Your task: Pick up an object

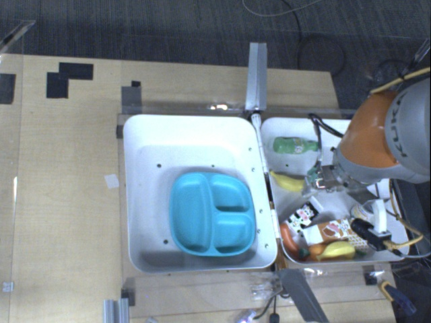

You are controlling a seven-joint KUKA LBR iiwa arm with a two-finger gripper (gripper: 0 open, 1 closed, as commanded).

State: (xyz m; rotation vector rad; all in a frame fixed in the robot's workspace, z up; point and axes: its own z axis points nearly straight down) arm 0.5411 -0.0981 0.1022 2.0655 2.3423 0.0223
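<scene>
Your left bin [135, 180] held a blue tray [212, 214], well apart from the arm. In the right bin [269, 130], a banana [288, 181] lay just left of the gripper [322, 178], its long axis running left-right and dipping slightly rightward. Whether the jaws were spread or pressed together could not be told. A green bottle [294, 145] lay behind; a patterned box [304, 216], cards, a carrot [290, 239] and a second banana [337, 250] crowded the near corner, likely hampering any grab there.

1 fixed camera high above the bench [60, 180], slanted down over both bins [135, 180].
</scene>
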